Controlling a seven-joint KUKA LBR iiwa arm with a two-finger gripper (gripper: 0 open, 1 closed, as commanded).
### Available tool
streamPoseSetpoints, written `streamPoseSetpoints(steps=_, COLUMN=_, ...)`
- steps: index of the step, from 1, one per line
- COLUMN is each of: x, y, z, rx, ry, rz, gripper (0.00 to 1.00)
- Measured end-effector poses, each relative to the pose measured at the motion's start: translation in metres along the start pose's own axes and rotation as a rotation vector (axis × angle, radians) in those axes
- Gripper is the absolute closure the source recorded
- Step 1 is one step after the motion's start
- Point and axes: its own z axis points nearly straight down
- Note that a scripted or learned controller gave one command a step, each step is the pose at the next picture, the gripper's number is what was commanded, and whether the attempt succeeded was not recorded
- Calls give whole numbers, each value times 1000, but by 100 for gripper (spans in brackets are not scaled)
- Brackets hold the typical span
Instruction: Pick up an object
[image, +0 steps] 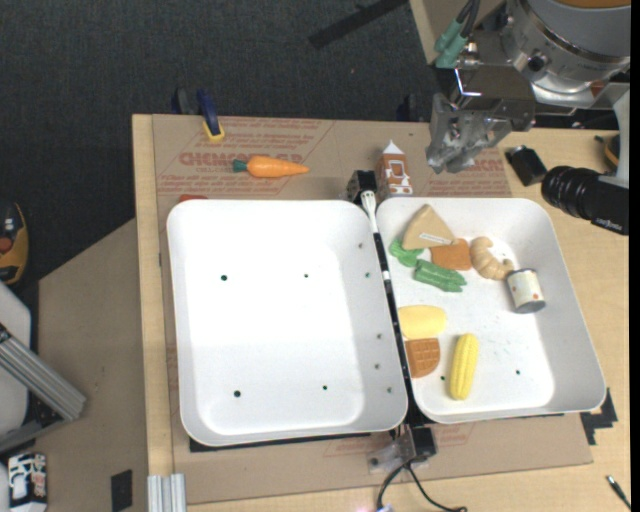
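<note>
My gripper (452, 158) hangs above the far edge of the right bin (560, 300), with nothing visible between its fingers. The right bin holds a tan wedge (428, 228), a green bean pod (432, 270), an orange slab (452, 255), a beige mushroom (488, 257), a small metal can (523, 288), a yellow piece (421, 321), a brown waffle (423, 356) and a corn cob (463, 365). The gripper stands beyond all of them, closest to the tan wedge.
The left bin (280, 320) lies beside the right one. On the cardboard behind the bins lie a toy carrot (272, 168), a small brown carton (395, 172) and a blue-yellow clamp (210, 115). Black camera gear (585, 195) sits at the right.
</note>
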Motion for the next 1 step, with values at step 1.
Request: streamPoseSetpoints(steps=1, x=39, y=-26, z=3, rx=11, ry=0, rz=-2, gripper=100)
